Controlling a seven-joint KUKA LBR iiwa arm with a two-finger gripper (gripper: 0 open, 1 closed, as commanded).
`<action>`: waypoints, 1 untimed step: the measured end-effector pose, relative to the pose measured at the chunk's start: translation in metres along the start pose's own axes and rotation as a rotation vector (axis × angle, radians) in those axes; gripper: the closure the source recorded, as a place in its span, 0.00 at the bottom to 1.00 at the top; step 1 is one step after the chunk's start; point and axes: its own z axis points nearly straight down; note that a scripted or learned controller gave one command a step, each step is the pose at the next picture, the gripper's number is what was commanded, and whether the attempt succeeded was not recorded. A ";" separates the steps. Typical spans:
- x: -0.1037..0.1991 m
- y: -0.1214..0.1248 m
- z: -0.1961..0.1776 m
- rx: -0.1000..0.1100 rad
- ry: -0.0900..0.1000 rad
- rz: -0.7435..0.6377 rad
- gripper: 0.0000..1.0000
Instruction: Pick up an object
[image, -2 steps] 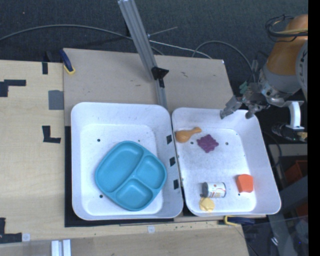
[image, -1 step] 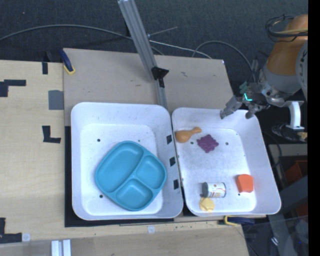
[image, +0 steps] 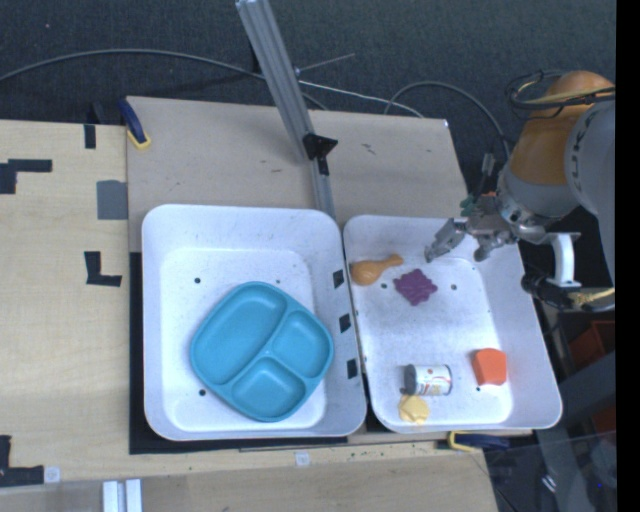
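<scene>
The right bin (image: 525, 330) holds several small objects. An orange-yellow drumstick-shaped toy (image: 375, 268) lies near its back left, with a purple lumpy piece (image: 415, 287) beside it. An orange block (image: 489, 367), a small can (image: 428, 380) on its side and a yellow piece (image: 413, 407) lie near the front. My gripper (image: 461, 248) hovers over the bin's back edge, right of the drumstick and above the purple piece. It is open, with nothing between its fingers.
The left bin (image: 165, 240) holds a blue divided plate (image: 262, 350). A slanted metal pole (image: 285, 85) reaches down to the bins' back edge between them. Cables run across the dark floor behind the bench.
</scene>
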 end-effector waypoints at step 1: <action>-0.005 0.006 0.051 -0.001 0.000 0.000 0.00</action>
